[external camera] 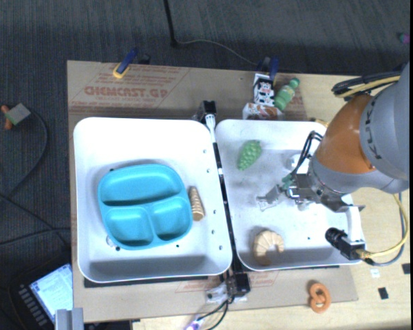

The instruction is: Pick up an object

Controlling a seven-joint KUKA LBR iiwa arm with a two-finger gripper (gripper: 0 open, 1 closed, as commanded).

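Faintly, red "CHEMCAST GP" print on bench [127,91], L side

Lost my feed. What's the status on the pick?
Pincer low in right bin, nothing seen held. Grapes and croissant lie apart from it. Nothing blocking.

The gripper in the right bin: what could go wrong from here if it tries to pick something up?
1. The gripper sits over bare bin floor, between the green grapes and the croissant, so it may close on nothing.
2. The croissant lies near the right bin's front wall, which may block a finger.
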